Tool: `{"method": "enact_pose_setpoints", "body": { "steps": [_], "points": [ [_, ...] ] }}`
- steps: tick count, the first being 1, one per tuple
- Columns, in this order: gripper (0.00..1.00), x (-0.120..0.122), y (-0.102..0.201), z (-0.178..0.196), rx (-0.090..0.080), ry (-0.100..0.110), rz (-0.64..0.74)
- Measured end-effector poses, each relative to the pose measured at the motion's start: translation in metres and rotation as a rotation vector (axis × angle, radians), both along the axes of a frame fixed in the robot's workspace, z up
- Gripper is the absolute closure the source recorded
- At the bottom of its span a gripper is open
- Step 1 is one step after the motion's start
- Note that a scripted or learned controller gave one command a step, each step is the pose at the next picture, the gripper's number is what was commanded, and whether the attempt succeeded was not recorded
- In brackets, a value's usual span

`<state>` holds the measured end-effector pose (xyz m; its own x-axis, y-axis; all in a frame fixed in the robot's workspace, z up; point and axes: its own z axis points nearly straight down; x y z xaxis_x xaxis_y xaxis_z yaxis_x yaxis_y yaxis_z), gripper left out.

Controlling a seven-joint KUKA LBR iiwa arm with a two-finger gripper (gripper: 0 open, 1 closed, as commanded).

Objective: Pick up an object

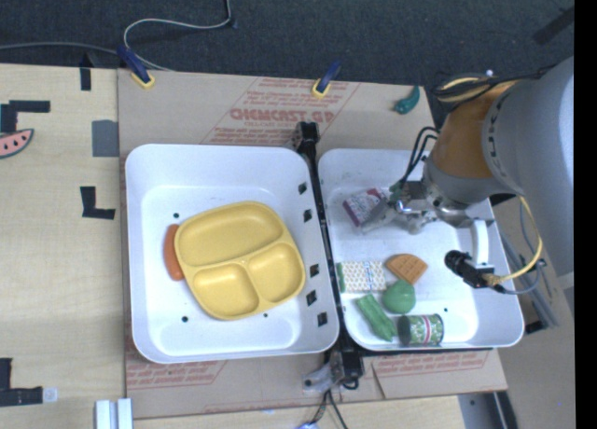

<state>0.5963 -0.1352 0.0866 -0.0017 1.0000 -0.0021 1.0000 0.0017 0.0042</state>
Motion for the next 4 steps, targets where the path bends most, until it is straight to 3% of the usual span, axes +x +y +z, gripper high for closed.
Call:
{"method": "enact_pose_setpoints", "body": {
  "steps": [1, 2, 3, 4],
  "points": [
    [0.0, 0.005, 0.04, -0.001, 0.001, 0.0, 0.001],
    [1.0, 0.005, 0.039, 0.009, 0.0, 0.001, 0.0],
    [0.0, 0.005, 0.039, 0.009, 0.0, 0.001, 0.0],
    [1.0, 0.004, 0.04, 0.018, 0.002, 0.002, 0.001]
  ]
}}
